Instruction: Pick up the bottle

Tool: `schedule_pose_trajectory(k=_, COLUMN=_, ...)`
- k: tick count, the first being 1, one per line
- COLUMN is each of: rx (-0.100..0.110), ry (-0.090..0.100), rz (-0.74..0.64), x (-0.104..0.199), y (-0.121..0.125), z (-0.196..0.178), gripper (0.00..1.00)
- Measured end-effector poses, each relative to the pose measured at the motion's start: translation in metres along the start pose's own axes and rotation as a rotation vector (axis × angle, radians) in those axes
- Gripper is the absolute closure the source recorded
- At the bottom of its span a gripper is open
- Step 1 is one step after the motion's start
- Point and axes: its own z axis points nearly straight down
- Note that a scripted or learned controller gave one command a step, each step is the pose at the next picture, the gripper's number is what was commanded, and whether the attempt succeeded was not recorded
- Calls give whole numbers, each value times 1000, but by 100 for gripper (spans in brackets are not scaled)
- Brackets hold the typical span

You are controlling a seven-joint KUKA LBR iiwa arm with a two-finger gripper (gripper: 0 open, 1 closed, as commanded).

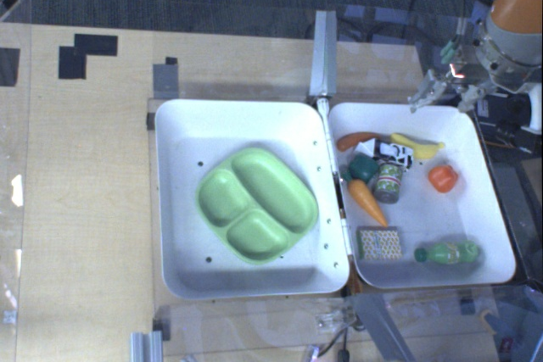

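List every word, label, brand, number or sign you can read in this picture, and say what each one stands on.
No text here can be read.
Can: a printed label, too small and blurred to read.
Black-and-white item beside the banana: a printed pattern, no letters legible.
Green bottle: a label band, blurred.
Black shapes on the bench: plain marks, no lettering.

- The green plastic bottle (447,253) lies on its side by the near edge of the right white bin (496,208), close to the wall; bare floor lies on its far side.
- A speckled square sponge (379,243) sits near its cap end, with a gap between.
- The orange carrot (366,199), small tin can (389,181) and round orange fruit (442,178) lie farther back, apart from the bottle.
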Motion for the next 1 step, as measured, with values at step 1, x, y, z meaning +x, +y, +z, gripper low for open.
schedule_pose_trajectory(k=1, rx=1, ry=1, rz=-308, x=24, y=-37, z=130, gripper=0)
